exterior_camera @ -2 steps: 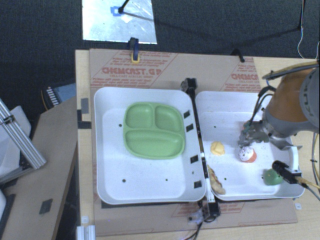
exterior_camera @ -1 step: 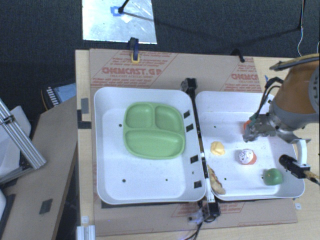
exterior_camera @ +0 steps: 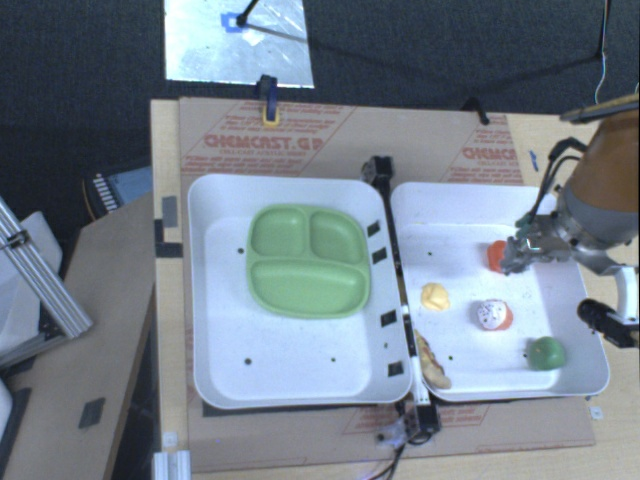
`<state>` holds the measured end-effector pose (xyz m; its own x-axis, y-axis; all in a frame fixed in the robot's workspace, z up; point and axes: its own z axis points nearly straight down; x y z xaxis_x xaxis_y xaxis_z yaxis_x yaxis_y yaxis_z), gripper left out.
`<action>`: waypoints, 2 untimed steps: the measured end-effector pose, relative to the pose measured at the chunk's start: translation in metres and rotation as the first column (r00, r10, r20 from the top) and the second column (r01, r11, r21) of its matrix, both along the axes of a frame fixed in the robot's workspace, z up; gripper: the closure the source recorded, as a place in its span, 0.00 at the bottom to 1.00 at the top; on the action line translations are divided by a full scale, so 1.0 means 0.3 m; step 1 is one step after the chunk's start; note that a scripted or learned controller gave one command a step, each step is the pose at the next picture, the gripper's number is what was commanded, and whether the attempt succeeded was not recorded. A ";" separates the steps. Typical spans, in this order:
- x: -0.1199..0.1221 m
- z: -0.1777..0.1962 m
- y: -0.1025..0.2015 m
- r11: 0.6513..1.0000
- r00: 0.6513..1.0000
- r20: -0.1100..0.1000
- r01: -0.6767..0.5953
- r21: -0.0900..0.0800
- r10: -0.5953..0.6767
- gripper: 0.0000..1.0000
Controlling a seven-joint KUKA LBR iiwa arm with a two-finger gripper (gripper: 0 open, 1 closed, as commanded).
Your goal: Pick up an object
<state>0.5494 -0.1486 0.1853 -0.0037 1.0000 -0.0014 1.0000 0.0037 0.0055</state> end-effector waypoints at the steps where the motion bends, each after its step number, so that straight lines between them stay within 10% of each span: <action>1: 0.007 0.181 -0.001 1.000 1.000 0.002 -0.001 -0.001 0.001 1.00; 2: 0.061 0.149 0.155 1.000 1.000 -0.002 -0.005 0.002 0.005 1.00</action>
